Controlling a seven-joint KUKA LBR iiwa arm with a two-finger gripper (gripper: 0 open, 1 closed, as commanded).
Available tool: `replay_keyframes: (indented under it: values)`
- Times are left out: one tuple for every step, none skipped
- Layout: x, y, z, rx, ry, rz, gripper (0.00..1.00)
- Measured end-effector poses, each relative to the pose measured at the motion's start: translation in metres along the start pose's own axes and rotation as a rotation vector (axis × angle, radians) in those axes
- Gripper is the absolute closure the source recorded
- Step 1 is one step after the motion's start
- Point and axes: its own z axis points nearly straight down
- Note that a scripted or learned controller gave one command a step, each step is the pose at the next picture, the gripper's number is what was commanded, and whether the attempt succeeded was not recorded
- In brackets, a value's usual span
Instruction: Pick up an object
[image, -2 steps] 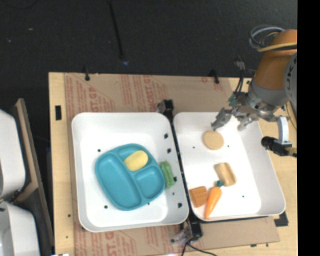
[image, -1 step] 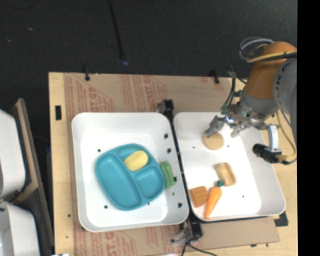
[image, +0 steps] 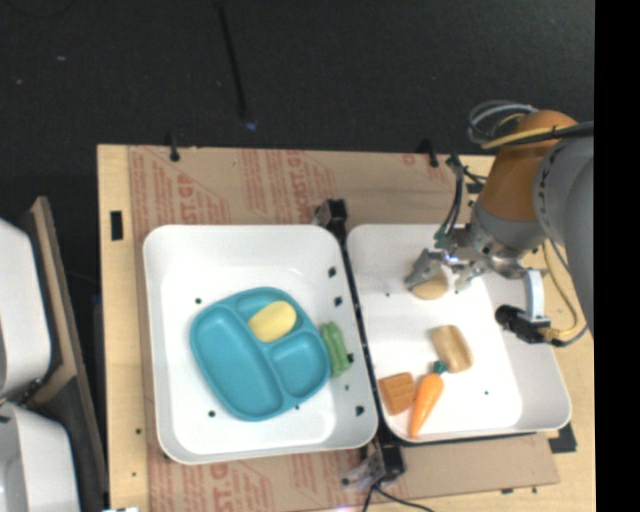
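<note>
Left bin (image: 170, 300) contains a blue divided tray (image: 240, 375) with a yellow piece (image: 272, 320) on it and a green item (image: 335, 348) beside it. Right bin (image: 530, 390) contains a brown block (image: 396, 391), carrot (image: 427, 398), tan roll (image: 451, 347). Gripper (image: 436, 277) is low over a pale object (image: 430, 289); whether its fingers are apart cannot be told.

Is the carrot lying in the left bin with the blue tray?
No, the carrot lies in the right bin, beside an orange block.
</note>
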Motion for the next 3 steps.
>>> replay_keyframes:
  values:
    - [0.000,0.000,0.026,-0.001,0.000,0.000,0.00]
    - [-0.001,0.001,0.013,-0.005,-0.001,0.000,1.00]
    - [-0.003,0.003,-0.050,-0.009,-0.001,-0.001,1.00]
